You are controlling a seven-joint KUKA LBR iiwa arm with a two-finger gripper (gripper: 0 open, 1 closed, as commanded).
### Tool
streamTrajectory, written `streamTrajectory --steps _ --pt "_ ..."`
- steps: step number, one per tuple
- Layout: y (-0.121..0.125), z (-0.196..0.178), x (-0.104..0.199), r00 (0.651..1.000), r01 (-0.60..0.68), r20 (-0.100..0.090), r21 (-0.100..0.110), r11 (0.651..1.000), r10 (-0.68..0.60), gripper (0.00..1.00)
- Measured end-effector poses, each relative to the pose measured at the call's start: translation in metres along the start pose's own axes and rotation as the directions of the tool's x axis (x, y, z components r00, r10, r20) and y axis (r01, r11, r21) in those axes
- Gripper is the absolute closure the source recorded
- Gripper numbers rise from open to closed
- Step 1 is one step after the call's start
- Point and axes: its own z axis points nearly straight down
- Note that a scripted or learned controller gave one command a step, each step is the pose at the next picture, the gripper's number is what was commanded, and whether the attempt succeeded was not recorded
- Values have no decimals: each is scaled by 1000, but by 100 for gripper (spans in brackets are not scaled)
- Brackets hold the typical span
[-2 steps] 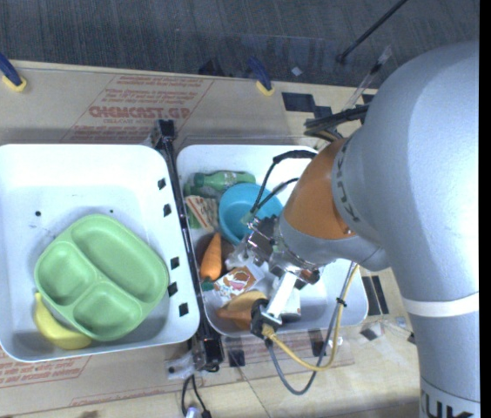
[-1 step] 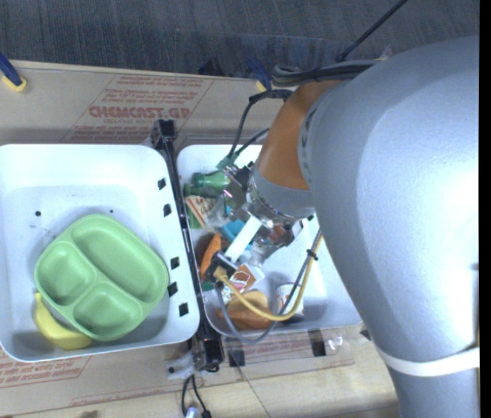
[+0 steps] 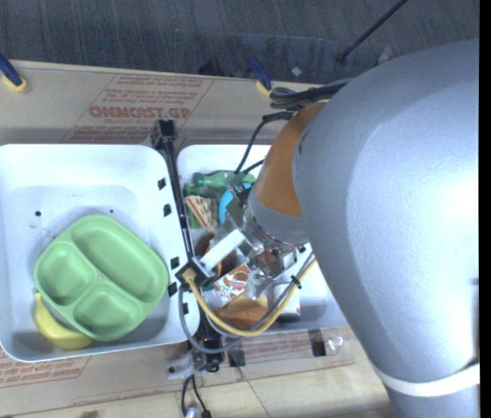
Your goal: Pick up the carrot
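The grey arm with its orange band (image 3: 280,177) reaches down into the right bin (image 3: 200,159) and covers most of it. My gripper (image 3: 238,268) is low over the bin's front left part, among a pile of items. An orange-brown piece (image 3: 245,312) lies just in front of the gripper, partly behind a yellow cable; I cannot tell whether it is the carrot. A printed red-and-white packet (image 3: 233,284) lies right beside the gripper.
The left bin (image 3: 10,172) holds a green divided plate (image 3: 102,273) with a yellow thing (image 3: 54,329) under its front edge. At the back of the right bin lie a green item (image 3: 211,182), a blue piece (image 3: 226,203) and a striped packet (image 3: 199,212). A black divider (image 3: 172,198) runs between the bins.
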Motion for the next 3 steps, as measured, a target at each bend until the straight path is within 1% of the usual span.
streamTrajectory --steps 1,2,3 --pt "48 -2 10 994 -111 -7 -2 994 111 0" --pt "-4 -47 -8 990 -142 -8 -2 990 142 0" --pt "-1 0 -10 972 -233 -1 -1 972 233 0"
